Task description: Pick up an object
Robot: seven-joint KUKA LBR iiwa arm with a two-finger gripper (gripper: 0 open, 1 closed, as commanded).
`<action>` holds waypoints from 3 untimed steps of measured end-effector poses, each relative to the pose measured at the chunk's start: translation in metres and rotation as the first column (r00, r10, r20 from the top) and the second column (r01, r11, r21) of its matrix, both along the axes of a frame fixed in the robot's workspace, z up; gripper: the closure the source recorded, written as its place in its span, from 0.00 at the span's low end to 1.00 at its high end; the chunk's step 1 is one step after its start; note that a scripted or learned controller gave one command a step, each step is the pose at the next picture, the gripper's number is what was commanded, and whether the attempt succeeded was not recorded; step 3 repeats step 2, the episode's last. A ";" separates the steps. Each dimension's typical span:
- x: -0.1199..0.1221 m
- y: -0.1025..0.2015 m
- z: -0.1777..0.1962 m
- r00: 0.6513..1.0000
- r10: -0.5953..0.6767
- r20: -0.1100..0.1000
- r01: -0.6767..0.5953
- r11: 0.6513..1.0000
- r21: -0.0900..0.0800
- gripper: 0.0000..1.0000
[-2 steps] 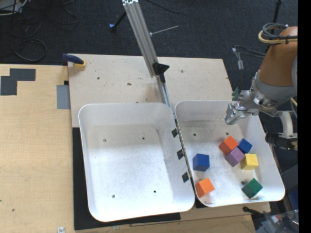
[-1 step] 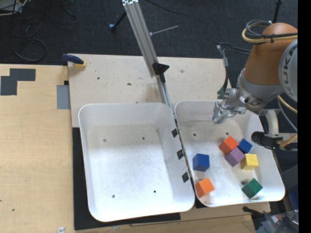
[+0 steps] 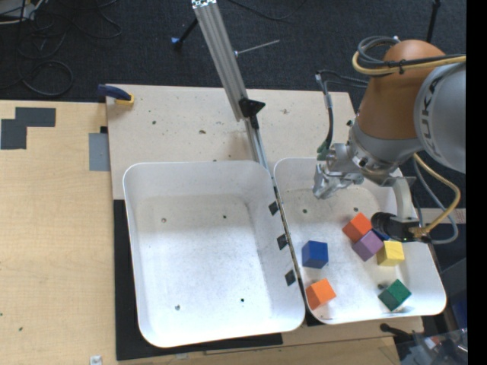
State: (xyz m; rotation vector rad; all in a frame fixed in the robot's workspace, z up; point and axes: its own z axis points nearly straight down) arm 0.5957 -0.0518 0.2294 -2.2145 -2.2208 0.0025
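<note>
Pick was not done yet. The gripper (image 3: 329,182) hung over the back part of the right bin (image 3: 426,310), above bare floor, with nothing between its fingers; jaw spacing was too blurred to call. All candidate blocks lay loose in that bin: blue cube (image 3: 314,253), orange cube (image 3: 320,292) near the front, green cube (image 3: 395,294), and a cluster of a second orange cube (image 3: 355,226), purple cube (image 3: 368,245) and yellow cube (image 3: 390,252) touching. Left bin (image 3: 152,196) held no blocks. Left to do: move over a block, descend, close, lift. Partial lettering on the arm (image 3: 441,105), probably the maker's name, only partly readable.
</note>
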 end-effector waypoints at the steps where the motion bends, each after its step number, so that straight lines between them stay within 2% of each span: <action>1: -0.007 0.048 0.007 1.000 0.001 0.000 -0.001 1.000 0.000 1.00; 2: -0.003 0.105 -0.004 1.000 0.002 -0.002 -0.002 1.000 0.000 1.00; 3: -0.003 0.105 -0.004 1.000 0.002 -0.002 -0.002 1.000 0.000 1.00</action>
